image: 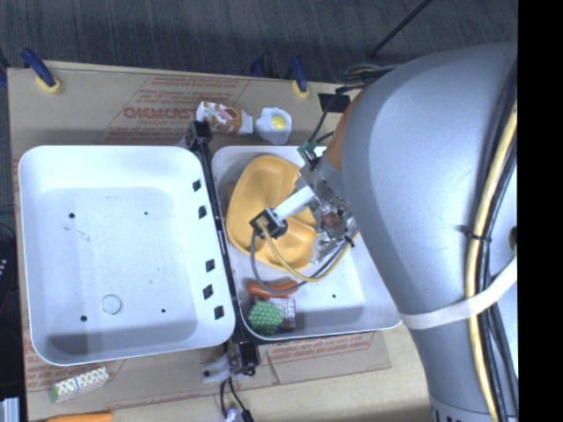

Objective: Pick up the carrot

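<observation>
The carrot (273,286) is a thin orange strip lying in the right bin (369,310), near the front, just below a large yellow object (259,202). My gripper (328,221) hangs over the middle of the right bin, above and to the right of the carrot, partly hidden by the big grey arm. A white bar with a black tip (269,224) and a yellow cable reach from it across the yellow object. Nothing orange shows at the gripper.
A green knobbly item (266,316) with a dark packet beside it sits at the right bin's front corner, touching the carrot's side. The left bin (53,236) stands alongside. On the bench behind lie a small carton (221,117) and a white-yellow egg shape (275,124).
</observation>
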`<state>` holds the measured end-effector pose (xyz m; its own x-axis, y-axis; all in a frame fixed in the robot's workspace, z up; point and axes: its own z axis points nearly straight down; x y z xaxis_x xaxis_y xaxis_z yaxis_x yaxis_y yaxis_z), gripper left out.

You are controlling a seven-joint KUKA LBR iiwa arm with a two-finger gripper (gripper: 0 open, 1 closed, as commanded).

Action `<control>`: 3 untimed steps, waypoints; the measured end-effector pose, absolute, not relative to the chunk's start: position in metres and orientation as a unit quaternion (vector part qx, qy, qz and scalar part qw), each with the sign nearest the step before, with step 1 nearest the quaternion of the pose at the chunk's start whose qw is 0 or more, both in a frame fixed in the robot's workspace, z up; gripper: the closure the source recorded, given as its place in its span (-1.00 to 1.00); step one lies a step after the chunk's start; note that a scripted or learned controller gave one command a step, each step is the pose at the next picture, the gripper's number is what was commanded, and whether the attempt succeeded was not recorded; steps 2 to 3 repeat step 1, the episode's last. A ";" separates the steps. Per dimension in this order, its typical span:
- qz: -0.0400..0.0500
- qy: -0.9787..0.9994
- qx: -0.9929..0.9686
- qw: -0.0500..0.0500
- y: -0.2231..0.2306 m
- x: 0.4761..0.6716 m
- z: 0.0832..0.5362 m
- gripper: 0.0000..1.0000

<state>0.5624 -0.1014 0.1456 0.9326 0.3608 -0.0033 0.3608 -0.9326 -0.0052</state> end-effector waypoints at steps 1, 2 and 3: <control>0.002 -0.110 -0.994 0.002 -0.091 0.599 0.138 -1.00; 0.002 -0.110 -0.994 0.002 -0.091 0.599 0.138 -1.00; 0.002 -0.110 -0.994 0.002 -0.091 0.599 0.138 -1.00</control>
